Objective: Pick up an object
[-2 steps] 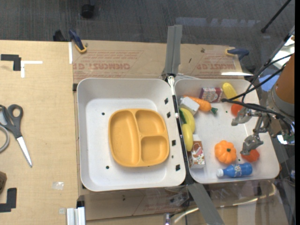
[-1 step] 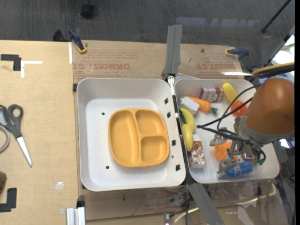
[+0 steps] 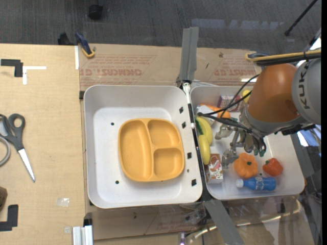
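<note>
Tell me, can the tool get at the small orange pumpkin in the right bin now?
Probably yes. The tool hangs just above the orange pumpkin, whose top is uncovered. The blue bottle and a red-orange toy lie close beside it, so it could bump them.

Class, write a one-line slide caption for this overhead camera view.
Gripper hovers over toy food in the right bin; a yellow divided plate sits in the left bin.

Yellow 3-compartment tray (image 3: 152, 149) mid left bin (image 3: 97, 137), flat. Scissors (image 3: 18, 142) at 9 o'clock on wooden bench (image 3: 41, 198), blades toward 5 o'clock. Blue clamp (image 3: 84, 44) at 11 o'clock by cardboard sheet (image 3: 130, 68). Black L-marks (image 3: 13, 65) far left, w/ white tape beside.
</note>
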Action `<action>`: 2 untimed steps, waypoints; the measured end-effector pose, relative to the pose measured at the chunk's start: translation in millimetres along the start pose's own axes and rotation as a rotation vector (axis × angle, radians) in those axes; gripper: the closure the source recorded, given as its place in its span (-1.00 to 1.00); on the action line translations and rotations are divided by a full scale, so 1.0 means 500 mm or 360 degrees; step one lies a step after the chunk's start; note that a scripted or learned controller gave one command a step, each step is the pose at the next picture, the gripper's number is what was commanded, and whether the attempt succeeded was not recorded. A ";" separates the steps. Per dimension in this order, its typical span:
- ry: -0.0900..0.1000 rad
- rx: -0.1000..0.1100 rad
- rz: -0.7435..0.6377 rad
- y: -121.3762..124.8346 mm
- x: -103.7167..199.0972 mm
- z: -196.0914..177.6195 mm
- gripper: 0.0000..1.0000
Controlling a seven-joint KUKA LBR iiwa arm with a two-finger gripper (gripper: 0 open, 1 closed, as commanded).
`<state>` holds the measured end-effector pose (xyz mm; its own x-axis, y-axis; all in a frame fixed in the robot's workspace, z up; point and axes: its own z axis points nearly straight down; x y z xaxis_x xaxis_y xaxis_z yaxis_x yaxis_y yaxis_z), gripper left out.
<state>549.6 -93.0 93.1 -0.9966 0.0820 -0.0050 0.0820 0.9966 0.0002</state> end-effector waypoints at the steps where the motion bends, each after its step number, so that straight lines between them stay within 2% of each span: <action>1: 0.0003 0.0001 0.0380 -0.124 0.118 0.000 -1.00; 2: -0.0002 0.0002 0.0374 -0.122 0.115 -0.019 1.00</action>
<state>487.5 -149.2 102.4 -0.9501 0.3119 -0.0064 0.3119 0.9501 0.0005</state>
